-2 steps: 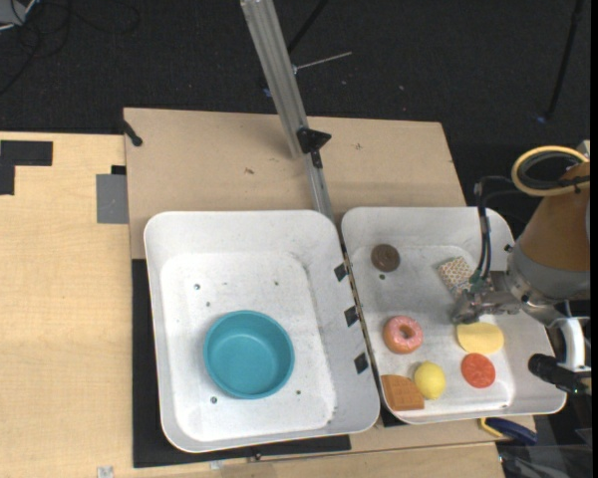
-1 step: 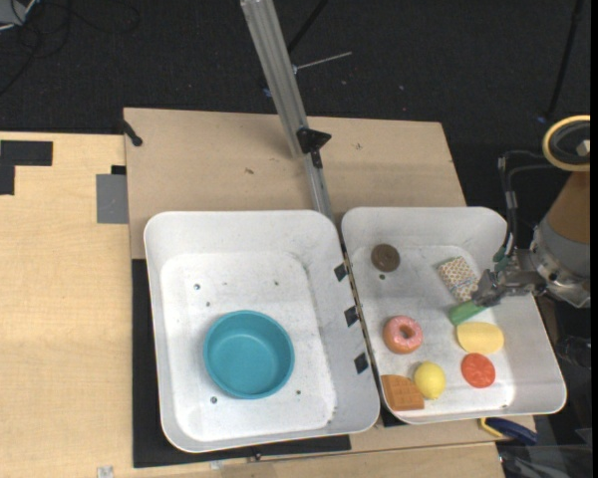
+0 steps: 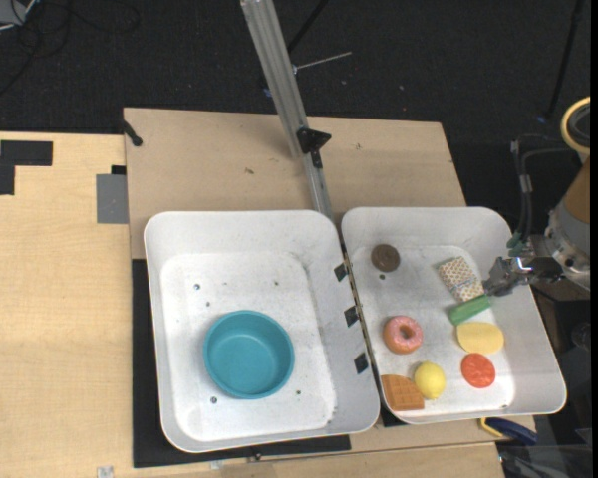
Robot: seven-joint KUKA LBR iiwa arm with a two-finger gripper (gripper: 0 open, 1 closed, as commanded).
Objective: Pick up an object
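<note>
1. My pincer (image 3: 500,279) hangs over the right side of the right bin (image 3: 523,235), reaching in from the right edge of the scene; whether it is released or clenched, I cannot tell from this angle.
2. Just left of its tip lies a patterned beige block (image 3: 459,276), and just below it a green piece (image 3: 469,311) rests tilted on the bin floor. Whether my pincer touches either, I cannot tell.
3. Nearer the front of the same bin sit a yellow oval object (image 3: 480,338) and, nearer still, a red ball (image 3: 477,369).
4. A pink ring doughnut (image 3: 403,334) lies toward the bin's left side, with a small brown round object (image 3: 385,257) farther back.
5. At the near left corner of that bin, a yellow ball (image 3: 430,379) sits just beside a tan waffle-patterned piece (image 3: 403,393).
6. The left bin (image 3: 184,237) holds a teal bowl (image 3: 248,354), upright, toward its near side.
7. Both bins rest side by side on the wooden table (image 3: 219,157); a metal rail (image 3: 282,78) runs slantwise from the far dark background down to the gap between them.
</note>
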